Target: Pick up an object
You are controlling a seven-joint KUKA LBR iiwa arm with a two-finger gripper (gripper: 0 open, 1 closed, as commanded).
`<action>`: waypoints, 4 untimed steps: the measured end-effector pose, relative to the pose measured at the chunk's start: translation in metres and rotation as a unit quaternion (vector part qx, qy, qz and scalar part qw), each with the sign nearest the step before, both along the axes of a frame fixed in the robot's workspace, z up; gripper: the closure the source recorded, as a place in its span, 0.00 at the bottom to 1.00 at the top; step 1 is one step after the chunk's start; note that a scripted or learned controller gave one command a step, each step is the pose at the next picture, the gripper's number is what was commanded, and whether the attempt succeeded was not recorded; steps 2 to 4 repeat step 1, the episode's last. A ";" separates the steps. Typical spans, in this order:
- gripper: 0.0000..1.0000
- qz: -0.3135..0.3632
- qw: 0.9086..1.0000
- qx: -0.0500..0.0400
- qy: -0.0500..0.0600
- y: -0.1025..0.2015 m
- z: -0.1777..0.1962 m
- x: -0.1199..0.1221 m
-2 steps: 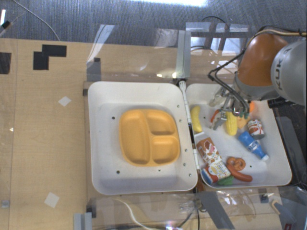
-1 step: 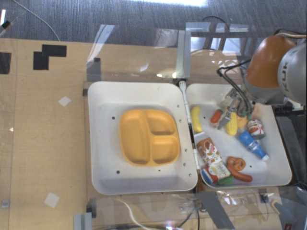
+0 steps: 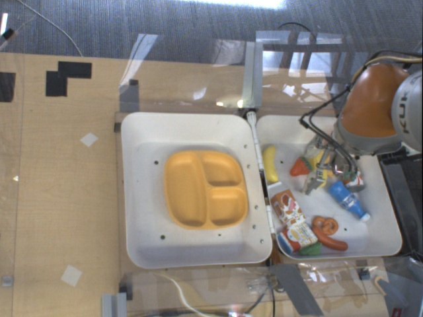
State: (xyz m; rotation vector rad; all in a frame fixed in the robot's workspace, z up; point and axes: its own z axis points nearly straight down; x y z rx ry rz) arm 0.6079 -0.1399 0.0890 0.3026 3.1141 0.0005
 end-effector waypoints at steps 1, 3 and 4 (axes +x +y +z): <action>0.00 0.050 0.999 -0.001 0.000 -0.015 0.000 0.040; 0.00 0.050 0.999 -0.001 0.000 -0.015 0.000 0.040; 0.00 0.050 0.999 -0.001 0.000 -0.015 0.000 0.040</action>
